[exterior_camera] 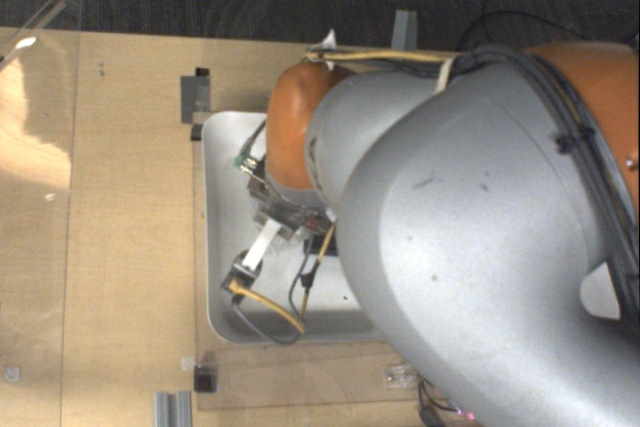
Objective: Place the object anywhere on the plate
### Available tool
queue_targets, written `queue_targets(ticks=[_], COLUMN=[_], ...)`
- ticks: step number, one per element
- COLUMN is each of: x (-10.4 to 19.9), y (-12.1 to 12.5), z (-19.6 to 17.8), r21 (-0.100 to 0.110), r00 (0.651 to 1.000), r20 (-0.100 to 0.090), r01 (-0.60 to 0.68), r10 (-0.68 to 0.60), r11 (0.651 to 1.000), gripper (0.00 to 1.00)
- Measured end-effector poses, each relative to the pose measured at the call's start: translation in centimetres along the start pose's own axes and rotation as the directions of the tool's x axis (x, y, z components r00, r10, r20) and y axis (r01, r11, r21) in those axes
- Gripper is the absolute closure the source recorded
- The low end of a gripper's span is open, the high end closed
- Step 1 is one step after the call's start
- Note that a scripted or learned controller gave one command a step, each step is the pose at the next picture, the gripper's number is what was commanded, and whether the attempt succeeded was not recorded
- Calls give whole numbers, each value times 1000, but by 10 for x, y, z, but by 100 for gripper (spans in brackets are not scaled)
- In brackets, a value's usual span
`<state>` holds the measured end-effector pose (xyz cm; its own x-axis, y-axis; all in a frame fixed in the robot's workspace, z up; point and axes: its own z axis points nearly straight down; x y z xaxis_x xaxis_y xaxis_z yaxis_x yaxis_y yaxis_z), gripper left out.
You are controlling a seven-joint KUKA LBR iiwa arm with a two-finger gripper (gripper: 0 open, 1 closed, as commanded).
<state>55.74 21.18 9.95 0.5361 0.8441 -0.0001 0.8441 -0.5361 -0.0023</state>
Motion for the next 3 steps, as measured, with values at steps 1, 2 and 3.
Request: queue_targets(ticks=[1,2,3], x=[30,35,13], y=[7,42,17], z=[-47,-114,1], r21=[-5,-7,-8], r00=[752,566,-28], r20=[-1,2,6], r01=[659,824,1000], r10=[-659,-824,-1000], r11=[752,566,-28], gripper=[100,100,100])
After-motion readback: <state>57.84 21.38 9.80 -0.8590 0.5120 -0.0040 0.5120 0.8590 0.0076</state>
